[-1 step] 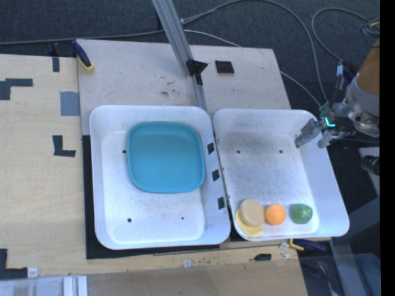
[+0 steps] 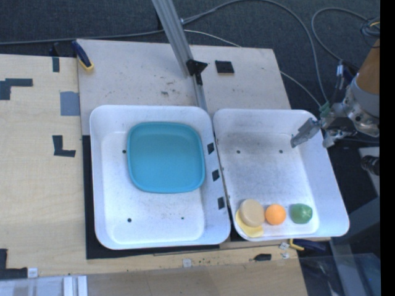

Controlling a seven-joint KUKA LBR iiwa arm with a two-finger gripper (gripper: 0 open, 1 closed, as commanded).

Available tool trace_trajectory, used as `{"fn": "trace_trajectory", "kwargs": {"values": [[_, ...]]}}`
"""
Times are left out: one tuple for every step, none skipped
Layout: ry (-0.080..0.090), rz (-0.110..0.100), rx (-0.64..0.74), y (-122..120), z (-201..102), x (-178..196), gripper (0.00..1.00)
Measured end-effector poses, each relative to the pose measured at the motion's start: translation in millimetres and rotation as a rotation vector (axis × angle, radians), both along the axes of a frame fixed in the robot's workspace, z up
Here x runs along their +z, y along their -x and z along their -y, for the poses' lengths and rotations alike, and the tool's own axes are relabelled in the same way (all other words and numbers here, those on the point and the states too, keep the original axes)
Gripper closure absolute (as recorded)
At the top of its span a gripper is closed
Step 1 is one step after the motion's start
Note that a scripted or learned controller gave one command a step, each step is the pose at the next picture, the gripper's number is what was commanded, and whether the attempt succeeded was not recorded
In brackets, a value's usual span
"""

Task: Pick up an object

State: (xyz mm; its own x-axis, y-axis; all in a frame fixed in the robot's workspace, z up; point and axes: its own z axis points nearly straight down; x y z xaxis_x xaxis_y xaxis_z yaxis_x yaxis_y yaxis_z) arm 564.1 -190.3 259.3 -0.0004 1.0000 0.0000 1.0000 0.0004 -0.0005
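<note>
Along the near edge of the right bin (image 2: 259, 165) lie three small items: a tan round piece (image 2: 251, 212) resting on a yellow one (image 2: 248, 229), an orange ball (image 2: 275, 214) and a green ball (image 2: 301, 213). My gripper (image 2: 310, 142) hangs over the bin's right rim, well behind these items and apart from them. Its fingers are open and nothing sits between them.
A blue square plate (image 2: 165, 156) lies in the left bin (image 2: 111, 227). A grey metal post (image 2: 179, 36) slants up from behind the gap between the bins. Cables trail across the dark floor at the back right.
</note>
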Motion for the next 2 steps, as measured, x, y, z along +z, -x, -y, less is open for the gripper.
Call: {"fn": "trace_trajectory", "kwargs": {"values": [[-0.001,-0.004,0.000,-8,1,-48,0.00],[-0.001,-0.005,0.000,-3,-1,-110,0.00]]}}
